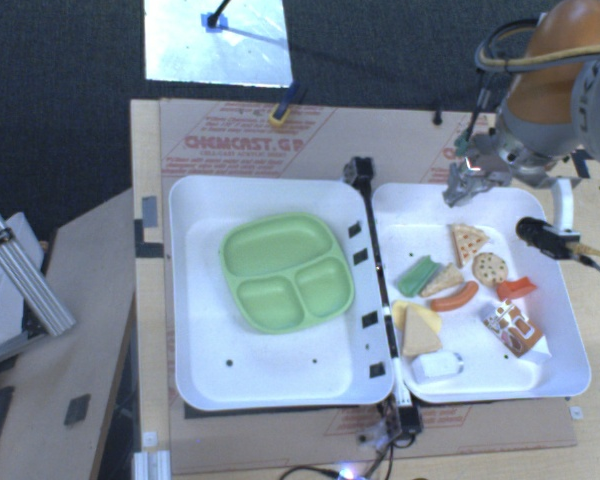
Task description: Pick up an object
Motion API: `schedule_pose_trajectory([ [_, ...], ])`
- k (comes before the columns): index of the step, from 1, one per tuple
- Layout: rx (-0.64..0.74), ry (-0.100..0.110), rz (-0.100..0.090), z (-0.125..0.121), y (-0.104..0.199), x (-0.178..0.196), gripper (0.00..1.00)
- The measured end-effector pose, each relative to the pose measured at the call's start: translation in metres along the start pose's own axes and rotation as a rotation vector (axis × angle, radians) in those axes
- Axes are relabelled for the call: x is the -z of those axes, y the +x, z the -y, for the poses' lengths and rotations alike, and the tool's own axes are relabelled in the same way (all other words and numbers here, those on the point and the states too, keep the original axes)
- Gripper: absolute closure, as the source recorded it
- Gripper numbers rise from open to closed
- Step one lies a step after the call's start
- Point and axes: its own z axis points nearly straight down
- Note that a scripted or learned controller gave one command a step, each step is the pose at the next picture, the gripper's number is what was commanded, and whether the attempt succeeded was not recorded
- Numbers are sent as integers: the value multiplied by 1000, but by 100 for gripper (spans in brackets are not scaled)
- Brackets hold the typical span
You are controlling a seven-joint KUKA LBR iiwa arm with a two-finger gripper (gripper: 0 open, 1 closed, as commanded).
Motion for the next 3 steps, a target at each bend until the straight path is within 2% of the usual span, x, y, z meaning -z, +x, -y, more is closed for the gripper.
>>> schedule_pose_trajectory([
  [1, 0, 6, -1, 41, 24, -10, 100],
  [2, 1, 5, -1, 94, 54, -3, 100],
  [3, 1, 5, -1, 114, 75, -12, 100],
])
